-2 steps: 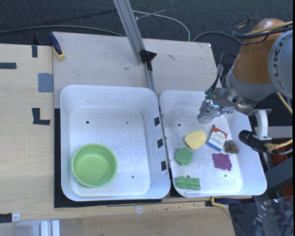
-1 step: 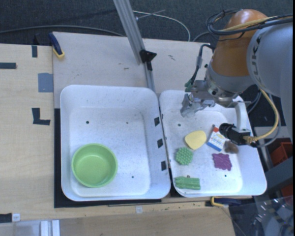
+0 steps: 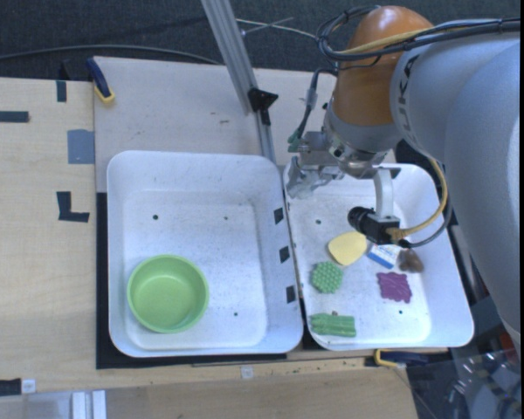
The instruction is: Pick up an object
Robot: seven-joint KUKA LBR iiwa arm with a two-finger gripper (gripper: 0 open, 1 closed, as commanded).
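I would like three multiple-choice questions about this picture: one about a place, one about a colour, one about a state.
1. Where is the green bowl?
A. Left bin, near corner
B. Right bin, far corner
C. On the bench outside both bins

2. What colour is the spiky flat piece in the right bin?
A. Orange
B. Purple
C. White

3. How does the green bowl stand?
A. Upside down
B. On its side
C. Upright, opening facing up

Answers:
1. A, since it sits in the left bin at the corner nearest the camera.
2. B, since the piece beside the yellow one is clearly purple.
3. C, since its hollow inside is visible from above.
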